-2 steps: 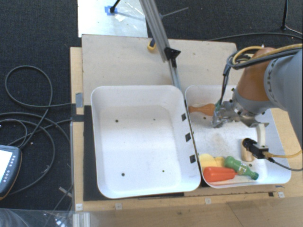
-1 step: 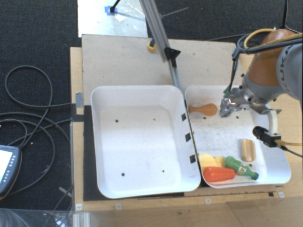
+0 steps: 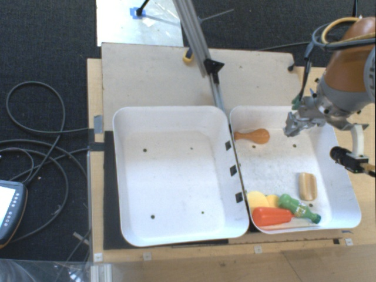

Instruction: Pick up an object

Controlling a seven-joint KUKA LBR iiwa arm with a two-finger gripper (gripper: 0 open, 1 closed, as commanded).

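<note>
From above, the robot's jaws (image 3: 293, 127) hang over the far end of the right bin (image 3: 346, 216), just beside a toy drumstick (image 3: 254, 136); whether they are apart cannot be told. A bread roll (image 3: 307, 186), green bottle (image 3: 299, 208) and carrot (image 3: 271, 216) lie near the front. A descent off-centre could nudge the drumstick away.

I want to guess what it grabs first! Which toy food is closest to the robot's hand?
The brown drumstick, alone at the far end of the right bin. The bread, bottle, carrot and yellow piece cluster at the near end.
</note>
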